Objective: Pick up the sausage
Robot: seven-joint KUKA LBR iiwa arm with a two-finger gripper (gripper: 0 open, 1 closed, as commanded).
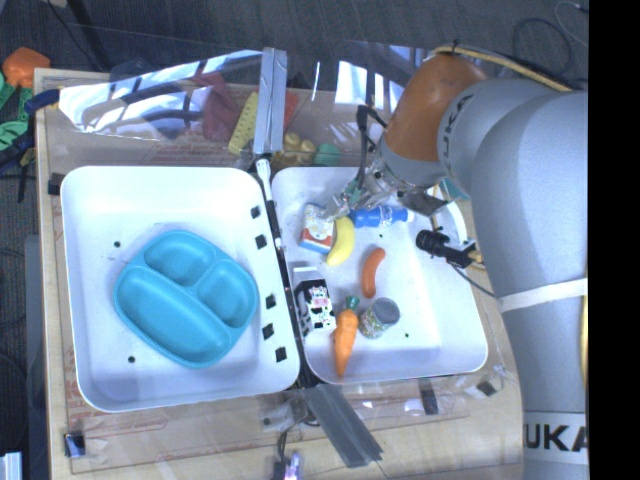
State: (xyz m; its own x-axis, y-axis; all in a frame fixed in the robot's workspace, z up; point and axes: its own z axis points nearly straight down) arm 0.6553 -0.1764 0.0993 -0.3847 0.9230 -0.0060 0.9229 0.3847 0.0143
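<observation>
You have the sausage (371, 270) unlifted in the right bin (455, 340); tool (358, 200) nearby, grip state unreadable.

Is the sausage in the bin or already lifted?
In the bin: the sausage lies flat on the right bin's floor, apart from the gripper.

Your sausage (371, 270) is the small reddish-orange link lying flat on the white floor of the right-hand bin, near the middle. It runs roughly up and down in the view, slightly curved, with its upper end tipped a little to the right. You'll see it resting free, just right of a yellow banana (342, 243) and just above a grey can (380, 317), touching neither as far as the view shows.
</observation>
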